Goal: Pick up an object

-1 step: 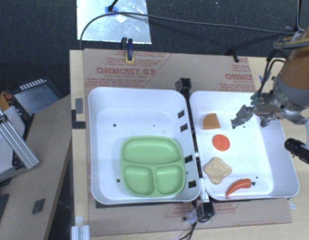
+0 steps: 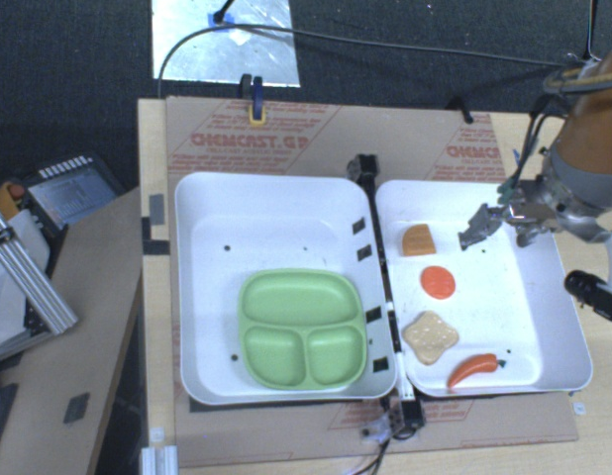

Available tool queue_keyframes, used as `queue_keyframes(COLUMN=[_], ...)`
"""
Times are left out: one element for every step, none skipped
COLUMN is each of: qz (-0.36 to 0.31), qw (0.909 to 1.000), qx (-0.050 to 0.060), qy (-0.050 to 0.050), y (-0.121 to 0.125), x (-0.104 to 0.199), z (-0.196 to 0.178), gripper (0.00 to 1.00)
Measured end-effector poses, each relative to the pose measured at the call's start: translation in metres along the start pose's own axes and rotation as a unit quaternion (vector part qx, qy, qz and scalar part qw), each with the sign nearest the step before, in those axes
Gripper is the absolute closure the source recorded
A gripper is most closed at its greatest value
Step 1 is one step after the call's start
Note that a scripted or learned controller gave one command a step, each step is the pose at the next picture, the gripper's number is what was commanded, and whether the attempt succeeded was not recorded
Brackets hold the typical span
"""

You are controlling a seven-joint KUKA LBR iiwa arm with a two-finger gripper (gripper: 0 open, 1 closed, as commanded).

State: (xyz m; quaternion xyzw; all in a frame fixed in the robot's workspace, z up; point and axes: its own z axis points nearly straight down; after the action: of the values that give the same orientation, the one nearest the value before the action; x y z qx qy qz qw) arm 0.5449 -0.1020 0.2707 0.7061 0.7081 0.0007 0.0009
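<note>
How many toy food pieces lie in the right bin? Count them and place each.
4: tan bread chunk at the back, red-orange round slice mid, beige cracker-like piece below, orange-red chilli pepper at front.

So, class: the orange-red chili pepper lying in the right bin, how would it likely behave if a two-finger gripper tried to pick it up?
The chili pepper looks like a small moulded toy, so probably stiff and light. Its smooth, curved, tapering body may slip or pivot between the fingers. It lies flat near the right bin front wall, so it seems unlikely to roll far. The gripper hovers well away.
</note>
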Motion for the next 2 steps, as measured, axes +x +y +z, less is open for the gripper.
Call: queue_keyframes(qz=[0.000, 0.001], qw=[1.0000, 1.0000], qx=[0.003, 0.003], qy=[0.001, 0.001], y=[0.002, -0.005], x=[0.009, 0.011], z=[0.057, 0.117], gripper=[0.00, 0.00])
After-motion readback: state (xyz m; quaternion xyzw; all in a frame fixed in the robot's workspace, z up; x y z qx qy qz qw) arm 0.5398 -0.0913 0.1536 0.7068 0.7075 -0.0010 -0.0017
